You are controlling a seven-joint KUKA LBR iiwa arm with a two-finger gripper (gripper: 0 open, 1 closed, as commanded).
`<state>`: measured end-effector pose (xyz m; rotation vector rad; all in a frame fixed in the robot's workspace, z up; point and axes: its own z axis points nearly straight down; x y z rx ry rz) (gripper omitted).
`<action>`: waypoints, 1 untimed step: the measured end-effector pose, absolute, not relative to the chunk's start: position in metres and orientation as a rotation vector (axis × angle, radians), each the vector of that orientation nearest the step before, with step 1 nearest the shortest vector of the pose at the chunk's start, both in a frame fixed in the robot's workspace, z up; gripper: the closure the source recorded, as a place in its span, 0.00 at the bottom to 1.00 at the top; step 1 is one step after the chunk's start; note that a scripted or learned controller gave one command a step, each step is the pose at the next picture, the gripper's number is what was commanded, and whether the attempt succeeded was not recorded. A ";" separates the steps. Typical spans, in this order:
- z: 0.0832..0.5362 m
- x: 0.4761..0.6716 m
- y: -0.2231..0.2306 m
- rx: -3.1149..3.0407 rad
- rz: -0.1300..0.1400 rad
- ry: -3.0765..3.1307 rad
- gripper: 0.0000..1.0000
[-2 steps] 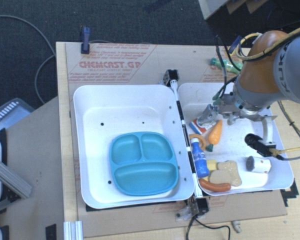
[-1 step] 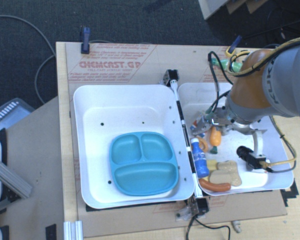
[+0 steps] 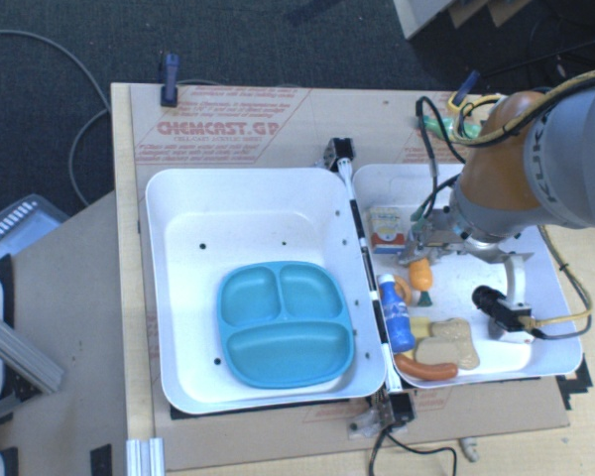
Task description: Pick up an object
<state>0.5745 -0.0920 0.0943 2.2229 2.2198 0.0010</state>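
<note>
My gripper (image 3: 417, 253) hangs low in the right bin (image 3: 550, 360), near its left wall, with the grey and orange arm covering the bin's upper half. Just below the gripper lies a small orange carrot-like piece (image 3: 420, 277); I cannot tell whether they touch. A white and orange carton (image 3: 386, 229) sits to the gripper's left. Along the left wall lies a blue and white tube (image 3: 395, 315). Near the front of the bin are a slice of toast (image 3: 451, 343) and a reddish sausage (image 3: 426, 369).
The left bin (image 3: 178, 226) holds a blue divided plate (image 3: 284, 322) at its front right. A black clamp (image 3: 339, 151) sits at the top of the wall between the bins. Brown cardboard (image 3: 228, 117) lies behind them.
</note>
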 end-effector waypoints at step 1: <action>0.185 0.583 -0.032 2.219 0.003 2.223 1.00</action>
